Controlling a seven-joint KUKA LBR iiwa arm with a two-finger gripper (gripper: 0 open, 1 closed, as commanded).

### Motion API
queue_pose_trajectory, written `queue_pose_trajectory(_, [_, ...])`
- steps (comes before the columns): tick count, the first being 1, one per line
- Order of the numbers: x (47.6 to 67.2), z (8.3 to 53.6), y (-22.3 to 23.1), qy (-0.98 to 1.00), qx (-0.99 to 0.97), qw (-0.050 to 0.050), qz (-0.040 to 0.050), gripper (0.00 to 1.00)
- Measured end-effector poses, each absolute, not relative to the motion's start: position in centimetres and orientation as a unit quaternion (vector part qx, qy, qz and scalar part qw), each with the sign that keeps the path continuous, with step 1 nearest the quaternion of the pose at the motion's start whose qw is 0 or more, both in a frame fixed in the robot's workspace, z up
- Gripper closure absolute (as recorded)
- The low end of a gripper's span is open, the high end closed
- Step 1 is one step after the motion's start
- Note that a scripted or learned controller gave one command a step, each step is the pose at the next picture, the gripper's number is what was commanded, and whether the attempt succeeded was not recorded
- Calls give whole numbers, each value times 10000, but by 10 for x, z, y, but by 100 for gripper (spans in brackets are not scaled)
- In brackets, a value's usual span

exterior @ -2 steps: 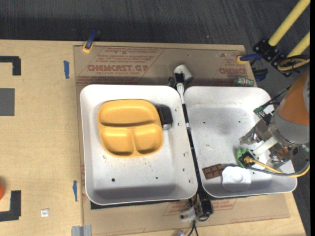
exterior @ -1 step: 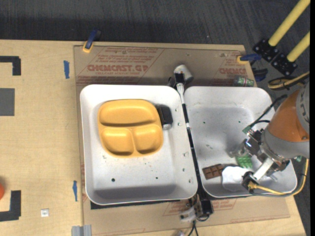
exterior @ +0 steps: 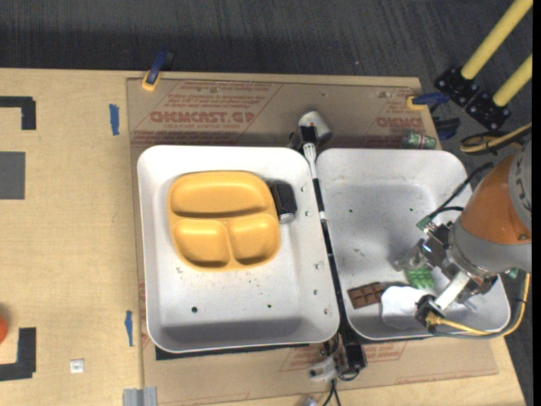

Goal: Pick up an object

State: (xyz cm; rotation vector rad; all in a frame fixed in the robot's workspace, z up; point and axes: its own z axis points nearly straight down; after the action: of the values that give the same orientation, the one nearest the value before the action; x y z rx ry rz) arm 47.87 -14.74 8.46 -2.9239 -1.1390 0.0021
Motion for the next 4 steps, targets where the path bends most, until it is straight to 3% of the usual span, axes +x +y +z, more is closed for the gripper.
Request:
queue_pose_trajectory(1, [480,85,-128,-5011,-8654,6,-2,0])
queue_pose_trajectory(2, [480,95,-127,-5012,-8653,8,-13,100])
queue_pose_trajectory(3, [536,134,-103,-5535,-8329,3,0,100])
queue_pose_trajectory(4, [536,134,-103,-5536,-8328,3,3,0])
